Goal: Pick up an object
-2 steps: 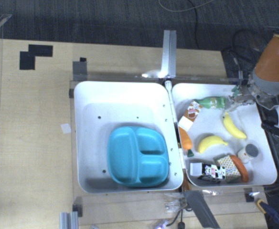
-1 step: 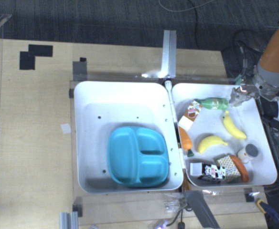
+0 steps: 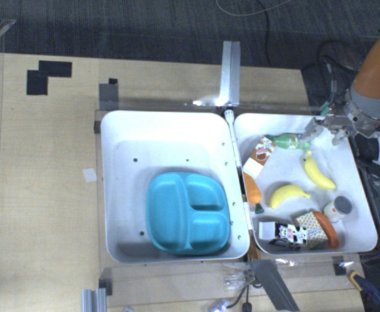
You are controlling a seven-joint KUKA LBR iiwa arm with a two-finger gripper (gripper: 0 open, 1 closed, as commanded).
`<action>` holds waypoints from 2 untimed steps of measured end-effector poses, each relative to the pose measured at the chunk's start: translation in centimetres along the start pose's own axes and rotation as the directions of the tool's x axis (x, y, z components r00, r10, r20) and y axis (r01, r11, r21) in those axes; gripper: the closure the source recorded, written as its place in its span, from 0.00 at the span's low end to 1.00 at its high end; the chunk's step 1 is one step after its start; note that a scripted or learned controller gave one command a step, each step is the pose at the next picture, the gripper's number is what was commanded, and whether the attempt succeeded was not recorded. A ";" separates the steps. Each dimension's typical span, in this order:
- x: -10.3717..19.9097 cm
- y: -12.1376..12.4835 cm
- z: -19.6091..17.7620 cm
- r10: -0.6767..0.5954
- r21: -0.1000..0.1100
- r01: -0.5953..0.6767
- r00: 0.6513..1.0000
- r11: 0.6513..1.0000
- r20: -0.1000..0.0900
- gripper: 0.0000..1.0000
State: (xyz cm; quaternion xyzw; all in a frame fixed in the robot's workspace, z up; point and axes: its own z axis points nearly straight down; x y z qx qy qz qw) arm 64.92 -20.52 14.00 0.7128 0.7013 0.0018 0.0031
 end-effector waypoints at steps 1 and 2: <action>1.5 -3.2 5.2 -0.045 -0.002 0.045 0.999 0.999 0.000 0.00; 1.5 -2.9 3.9 -0.047 -0.010 0.047 0.999 0.999 0.000 1.00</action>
